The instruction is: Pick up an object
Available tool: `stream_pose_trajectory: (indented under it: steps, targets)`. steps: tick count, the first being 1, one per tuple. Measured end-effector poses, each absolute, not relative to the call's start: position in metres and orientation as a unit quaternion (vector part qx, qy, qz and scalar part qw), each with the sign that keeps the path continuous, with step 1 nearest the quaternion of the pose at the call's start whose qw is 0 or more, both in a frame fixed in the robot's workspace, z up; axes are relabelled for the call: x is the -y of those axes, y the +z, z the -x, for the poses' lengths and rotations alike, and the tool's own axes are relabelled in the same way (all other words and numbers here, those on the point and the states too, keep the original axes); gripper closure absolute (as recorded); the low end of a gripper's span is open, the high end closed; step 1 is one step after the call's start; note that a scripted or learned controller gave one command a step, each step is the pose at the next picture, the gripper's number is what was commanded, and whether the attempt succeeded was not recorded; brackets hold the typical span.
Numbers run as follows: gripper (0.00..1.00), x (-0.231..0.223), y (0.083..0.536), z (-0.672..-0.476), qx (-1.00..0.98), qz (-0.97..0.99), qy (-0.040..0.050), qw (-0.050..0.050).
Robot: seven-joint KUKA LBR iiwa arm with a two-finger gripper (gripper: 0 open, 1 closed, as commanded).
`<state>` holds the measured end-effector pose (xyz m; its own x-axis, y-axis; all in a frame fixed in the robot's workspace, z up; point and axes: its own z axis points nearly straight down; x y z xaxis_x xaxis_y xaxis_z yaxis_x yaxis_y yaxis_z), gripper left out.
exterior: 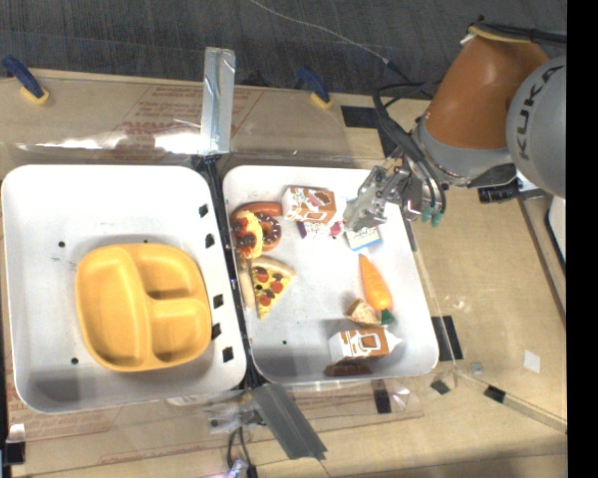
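Gripper [367, 212] at right bin [309, 342] back edge, above small blue-white card [364, 237]; toy carrot [376, 284] just nearward, lengthwise front-to-back. Jaws state: cannot tell.

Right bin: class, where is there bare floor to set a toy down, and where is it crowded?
In the right bin, bare floor lies mid-bin, between the pizza slice and the carrot, running down to the front wall left of the carton. Crowded: the back, around the gripper, and the left wall.
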<state>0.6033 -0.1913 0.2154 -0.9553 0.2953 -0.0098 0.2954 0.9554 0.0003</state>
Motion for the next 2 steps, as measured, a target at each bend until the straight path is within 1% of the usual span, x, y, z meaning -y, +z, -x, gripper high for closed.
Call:
stream_pose_trajectory:
  steps: [1, 2]
  targets:
    - [1.0, 0.2046, 0.1785, -0.6408, -0.978, -0.21, -0.0004, 0.0]
    - [1.0, 0.2111, 0.1773, -0.6385, -0.941, -0.339, -0.0004, 0.001]
